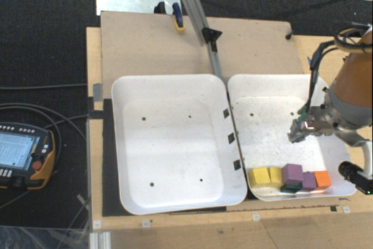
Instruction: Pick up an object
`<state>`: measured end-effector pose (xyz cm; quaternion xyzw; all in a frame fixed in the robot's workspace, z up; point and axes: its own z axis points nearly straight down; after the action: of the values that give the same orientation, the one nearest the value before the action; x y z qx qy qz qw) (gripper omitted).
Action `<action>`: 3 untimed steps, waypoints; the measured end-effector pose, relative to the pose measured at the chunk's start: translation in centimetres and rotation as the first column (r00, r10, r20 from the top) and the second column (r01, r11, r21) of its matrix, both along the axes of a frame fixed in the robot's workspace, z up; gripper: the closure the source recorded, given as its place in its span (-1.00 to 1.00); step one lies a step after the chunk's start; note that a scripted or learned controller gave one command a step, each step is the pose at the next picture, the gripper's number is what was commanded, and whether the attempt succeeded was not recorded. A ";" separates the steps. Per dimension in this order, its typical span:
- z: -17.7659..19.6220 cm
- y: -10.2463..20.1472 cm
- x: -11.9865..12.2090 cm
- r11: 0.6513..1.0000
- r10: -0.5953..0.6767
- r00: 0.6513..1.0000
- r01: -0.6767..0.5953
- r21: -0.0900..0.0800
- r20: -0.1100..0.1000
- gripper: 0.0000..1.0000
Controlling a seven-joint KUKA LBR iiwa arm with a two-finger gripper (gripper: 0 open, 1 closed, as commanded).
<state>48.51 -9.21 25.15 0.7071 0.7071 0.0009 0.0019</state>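
Along the front wall of the right bin (262,90) lies a row of small blocks: a yellow one (259,176) with a second yellow one (274,174) beside it, a purple block (292,172), a dark green piece (291,187), a lighter purple block (309,181) and an orange block (323,179). My gripper (298,133) hangs over the right-hand part of that bin, above and behind the blocks, apart from them. It looks small and dark, and nothing shows between its tips.
The left bin (169,96) sits beside the right one, joined by black clips. A slanted metal pole (192,3) crosses the back of the bench. A teach pendant (20,154) lies on the floor at left. The bench's front edge runs just below the bins.
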 end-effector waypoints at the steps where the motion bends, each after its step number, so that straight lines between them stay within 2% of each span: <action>1: -0.1 0.1 0.0 1.000 0.001 1.000 -0.001 0.001 -0.001 -1.00; 2: -16.4 -0.8 5.2 1.000 0.000 1.000 0.000 0.001 -0.004 -1.00; 3: -15.0 -0.8 5.3 1.000 0.000 1.000 0.000 0.001 0.000 1.00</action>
<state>53.81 -10.04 10.13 0.7070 0.7072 0.0011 0.0015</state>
